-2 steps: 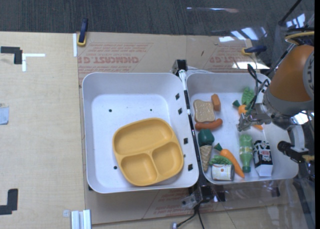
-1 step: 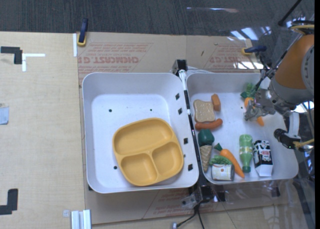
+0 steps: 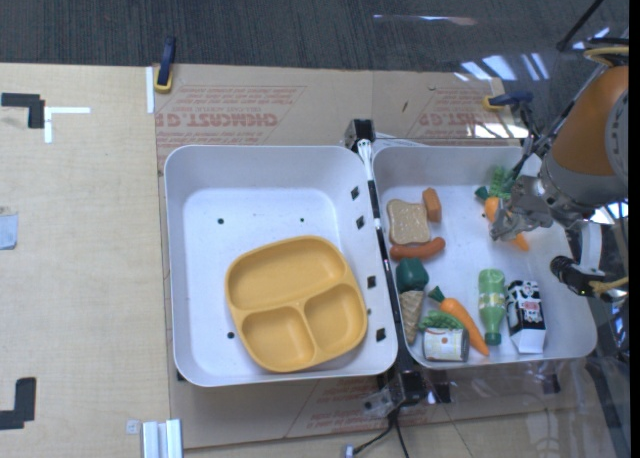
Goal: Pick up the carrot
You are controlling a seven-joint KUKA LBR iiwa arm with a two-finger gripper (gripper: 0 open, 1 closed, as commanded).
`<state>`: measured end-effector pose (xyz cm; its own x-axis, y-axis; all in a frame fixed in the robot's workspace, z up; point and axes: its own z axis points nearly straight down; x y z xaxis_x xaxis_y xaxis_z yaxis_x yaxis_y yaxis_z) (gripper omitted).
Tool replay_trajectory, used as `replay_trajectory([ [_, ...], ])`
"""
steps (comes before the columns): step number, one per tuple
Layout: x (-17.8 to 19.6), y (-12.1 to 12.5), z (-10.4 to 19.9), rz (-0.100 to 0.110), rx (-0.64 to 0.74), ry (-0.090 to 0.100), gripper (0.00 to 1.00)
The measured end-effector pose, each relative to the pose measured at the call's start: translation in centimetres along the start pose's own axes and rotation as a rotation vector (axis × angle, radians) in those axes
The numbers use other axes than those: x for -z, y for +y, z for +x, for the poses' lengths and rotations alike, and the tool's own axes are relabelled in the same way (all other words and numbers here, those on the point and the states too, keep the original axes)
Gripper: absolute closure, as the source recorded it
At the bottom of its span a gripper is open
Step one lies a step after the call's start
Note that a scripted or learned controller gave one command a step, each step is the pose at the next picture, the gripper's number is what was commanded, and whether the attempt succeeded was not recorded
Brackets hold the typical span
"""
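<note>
Orange carrot (image 3: 466, 323) with green top, lying slantwise near right bin's (image 3: 570, 346) front, gripper (image 3: 512, 226) farther back, grip state unclear

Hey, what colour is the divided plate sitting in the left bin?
Yellow. The divided plate in the left bin shows plainly in the camera view.

faint mirrored red lettering on the cardboard sheet (image 3: 262, 111) behind the bins, not legible

Gripper (image 3: 512, 224) low in right bin (image 3: 566, 182) over an orange piece; carrot (image 3: 462, 319) near front, beside green bottle (image 3: 491, 303)
</note>
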<state>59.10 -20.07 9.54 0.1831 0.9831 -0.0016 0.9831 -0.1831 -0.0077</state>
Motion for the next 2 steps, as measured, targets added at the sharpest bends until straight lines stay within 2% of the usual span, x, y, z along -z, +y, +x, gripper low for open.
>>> replay_trajectory([
  [1, 4.9, -3.6, 6.4, 0.000, 0.097, 0.001, 1.00],
  [2, 5.4, 1.9, -0.6, -0.010, 0.579, -0.004, 1.00],
])
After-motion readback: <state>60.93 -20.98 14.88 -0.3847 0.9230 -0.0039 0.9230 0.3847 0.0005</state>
